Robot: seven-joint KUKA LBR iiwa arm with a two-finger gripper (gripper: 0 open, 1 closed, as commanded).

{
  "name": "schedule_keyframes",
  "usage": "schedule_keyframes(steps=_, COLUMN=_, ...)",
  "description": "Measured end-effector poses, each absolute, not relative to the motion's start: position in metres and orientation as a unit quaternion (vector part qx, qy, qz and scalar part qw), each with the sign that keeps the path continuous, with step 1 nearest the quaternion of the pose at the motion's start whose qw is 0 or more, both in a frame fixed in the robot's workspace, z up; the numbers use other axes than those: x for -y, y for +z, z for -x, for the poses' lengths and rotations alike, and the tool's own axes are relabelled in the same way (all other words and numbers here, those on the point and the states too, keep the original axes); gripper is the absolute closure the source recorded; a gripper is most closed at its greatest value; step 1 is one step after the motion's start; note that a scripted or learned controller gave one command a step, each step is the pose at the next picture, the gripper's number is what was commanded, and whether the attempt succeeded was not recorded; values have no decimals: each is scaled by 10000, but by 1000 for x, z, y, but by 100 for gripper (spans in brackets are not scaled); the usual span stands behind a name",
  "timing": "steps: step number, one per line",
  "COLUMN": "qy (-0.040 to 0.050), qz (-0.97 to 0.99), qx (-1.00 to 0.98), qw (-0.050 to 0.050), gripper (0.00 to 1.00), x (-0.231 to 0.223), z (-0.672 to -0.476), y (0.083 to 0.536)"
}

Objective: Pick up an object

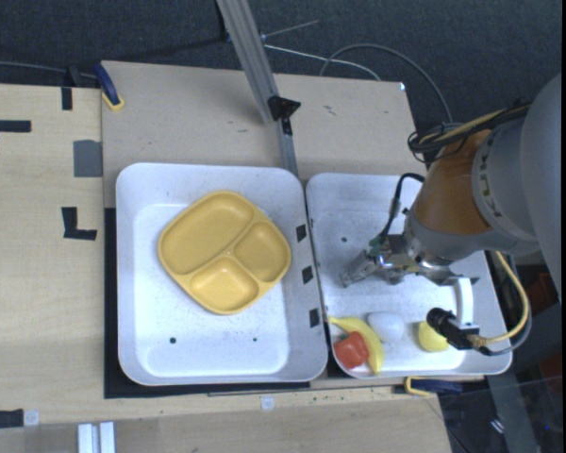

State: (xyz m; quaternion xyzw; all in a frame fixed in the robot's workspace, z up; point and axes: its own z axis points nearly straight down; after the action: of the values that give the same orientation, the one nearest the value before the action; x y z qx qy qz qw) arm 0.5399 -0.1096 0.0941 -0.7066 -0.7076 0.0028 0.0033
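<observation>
Gripper (pixel 351 274) low over the middle of the right bin (pixel 358 196), fingers slightly parted with nothing between them. The nearest candidates lie along this bin's front edge, toward the camera: banana (pixel 366 332) touching a red item (pixel 352 349), white object (pixel 389 326), yellow piece (pixel 431 337). The left bin (pixel 141 253) holds a yellow divided plate (pixel 224 251).

A pale wooden bench (pixel 38 253) with black tape marks (pixel 74 225) sits on dark carpeted floor (pixel 94 12). A grey metal pole (pixel 250 50) slants across, and thin cables (pixel 358 59) trail over the carpet.
</observation>
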Motion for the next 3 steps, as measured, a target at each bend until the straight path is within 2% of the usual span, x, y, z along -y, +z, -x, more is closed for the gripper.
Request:
schedule_keyframes(steps=1, qy=11, qz=7058, qx=7084, qw=24, gripper=100, x=109, z=-541, y=107)
schedule_keyframes(steps=3, qy=-16, qz=7064, qx=7078, qw=-25, gripper=100, x=106, z=-547, y=232)
